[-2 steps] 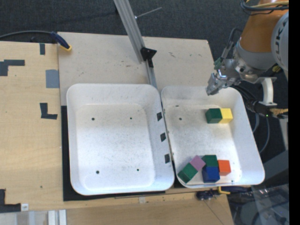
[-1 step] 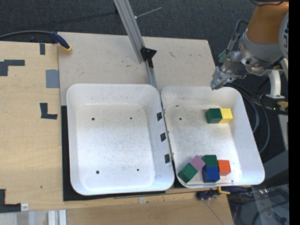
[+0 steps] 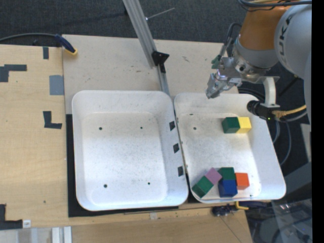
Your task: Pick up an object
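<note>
Gripper (image 3: 213,92): over the right bin's (image 3: 263,140) far rim, carrying nothing.
Blocks: green (image 3: 231,125) touching yellow (image 3: 244,124) mid-bin; five clustered at the near edge.
Progress: no pick yet; approach, grasp and lift all remain.

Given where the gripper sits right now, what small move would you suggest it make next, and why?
Probably shift the gripper toward the green block and yellow block, then lower. It hangs above the far rim of the right bin with nothing between its fingers, and that touching pair lies nearest, less crowded than the cluster at the bin's near edge.
</note>
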